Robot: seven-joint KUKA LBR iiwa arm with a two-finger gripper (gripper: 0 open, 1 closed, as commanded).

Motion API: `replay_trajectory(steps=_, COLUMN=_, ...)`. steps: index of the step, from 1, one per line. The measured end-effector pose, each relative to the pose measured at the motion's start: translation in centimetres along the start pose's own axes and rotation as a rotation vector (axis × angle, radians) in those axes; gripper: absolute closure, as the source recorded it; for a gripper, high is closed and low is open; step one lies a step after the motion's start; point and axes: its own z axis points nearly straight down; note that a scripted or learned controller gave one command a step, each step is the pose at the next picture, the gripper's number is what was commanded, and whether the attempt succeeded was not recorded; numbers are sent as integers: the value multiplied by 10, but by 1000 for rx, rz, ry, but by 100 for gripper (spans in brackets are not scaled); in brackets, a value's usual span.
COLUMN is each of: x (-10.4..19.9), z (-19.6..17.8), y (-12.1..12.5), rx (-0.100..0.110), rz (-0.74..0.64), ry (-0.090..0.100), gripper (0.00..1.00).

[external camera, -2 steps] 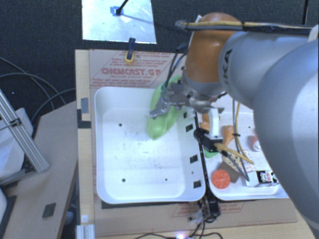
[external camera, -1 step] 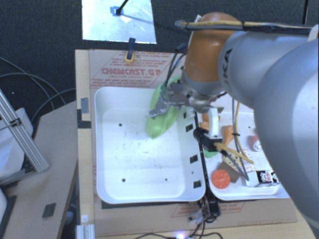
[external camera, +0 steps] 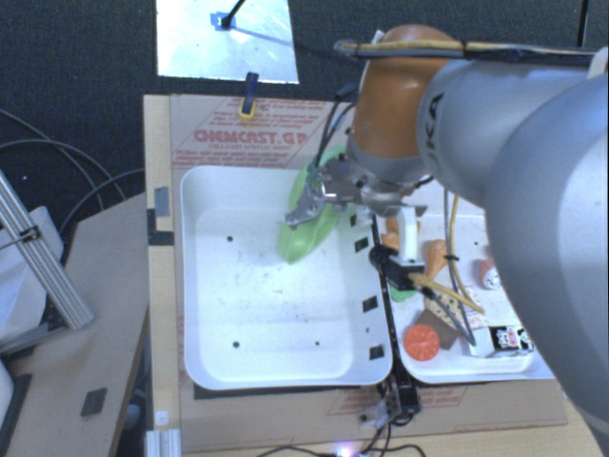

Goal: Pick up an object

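Observation:
A long pale-green soft object [external camera: 303, 239] hangs slanted over the upper right part of the left bin [external camera: 257, 322]. My gripper [external camera: 308, 208] reaches down from the grey arm with the orange band [external camera: 400, 93]. Its metal fingers [external camera: 303, 201] are shut on the middle of the green object, whose lower end sticks out below them toward the bin floor. The object's upper end runs up behind the wrist.
The right bin [external camera: 495, 365] holds an orange round piece [external camera: 422, 343], an orange carrot-like piece [external camera: 435, 255], a white bottle [external camera: 409, 236], wooden sticks [external camera: 455, 303] and a small black-and-white box [external camera: 509, 339]. The arm covers much of that bin.

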Motion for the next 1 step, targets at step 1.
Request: replay_trajectory(steps=1, x=0, z=2, y=0, rx=2, rz=-2, ry=-1, gripper=0)
